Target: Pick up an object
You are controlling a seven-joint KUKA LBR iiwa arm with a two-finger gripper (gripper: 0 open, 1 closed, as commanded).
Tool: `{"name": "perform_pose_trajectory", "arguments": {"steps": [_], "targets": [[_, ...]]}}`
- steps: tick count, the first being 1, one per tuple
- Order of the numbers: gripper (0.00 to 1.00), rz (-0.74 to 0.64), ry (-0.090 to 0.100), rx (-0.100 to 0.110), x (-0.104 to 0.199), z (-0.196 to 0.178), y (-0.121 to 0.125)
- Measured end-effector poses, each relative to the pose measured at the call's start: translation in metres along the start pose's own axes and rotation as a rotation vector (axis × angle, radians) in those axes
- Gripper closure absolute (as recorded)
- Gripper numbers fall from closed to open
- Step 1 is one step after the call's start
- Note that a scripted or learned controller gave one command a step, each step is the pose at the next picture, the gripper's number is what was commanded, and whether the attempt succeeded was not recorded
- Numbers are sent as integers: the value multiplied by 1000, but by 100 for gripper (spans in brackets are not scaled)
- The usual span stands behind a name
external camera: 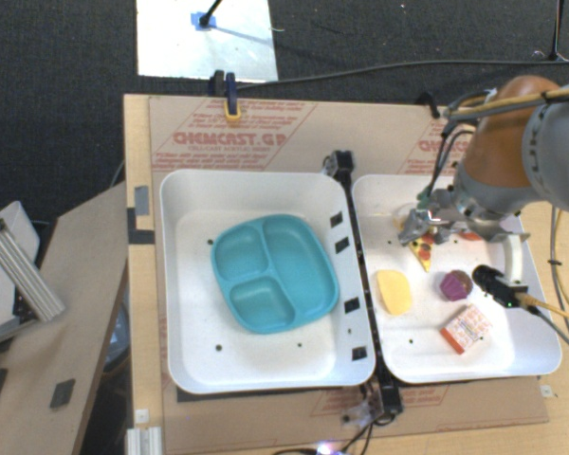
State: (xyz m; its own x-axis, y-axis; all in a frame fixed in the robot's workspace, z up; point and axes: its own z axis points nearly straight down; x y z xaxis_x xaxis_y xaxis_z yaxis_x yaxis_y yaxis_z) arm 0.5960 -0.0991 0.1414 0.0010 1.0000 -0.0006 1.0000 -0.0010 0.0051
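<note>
My gripper (pixel 419 227) hangs low over the back left part of the right bin (pixel 541 354). Right under its tip lies a small yellow and red wedge (pixel 422 251), touching or nearly touching it. A pale yellow rounded piece (pixel 394 291) lies in front of that. To the right of it are a purple ball-like object (pixel 454 284) and a red and white packet (pixel 467 329). Part of a small red object (pixel 470 236) shows behind the arm.
The left bin (pixel 194 349) holds a teal divided plate (pixel 274 272). A black divider with clips (pixel 353 254) runs between the bins. A black part with yellow cables (pixel 498 289) hangs from the arm over the right bin's right side.
</note>
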Motion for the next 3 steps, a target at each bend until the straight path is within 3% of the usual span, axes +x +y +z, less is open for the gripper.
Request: {"name": "perform_pose_trajectory", "arguments": {"steps": [2, 3], "targets": [[100, -5, -1, -3, -3, -119, 7], [100, -11, 3, 2, 51, -124, -2]]}}
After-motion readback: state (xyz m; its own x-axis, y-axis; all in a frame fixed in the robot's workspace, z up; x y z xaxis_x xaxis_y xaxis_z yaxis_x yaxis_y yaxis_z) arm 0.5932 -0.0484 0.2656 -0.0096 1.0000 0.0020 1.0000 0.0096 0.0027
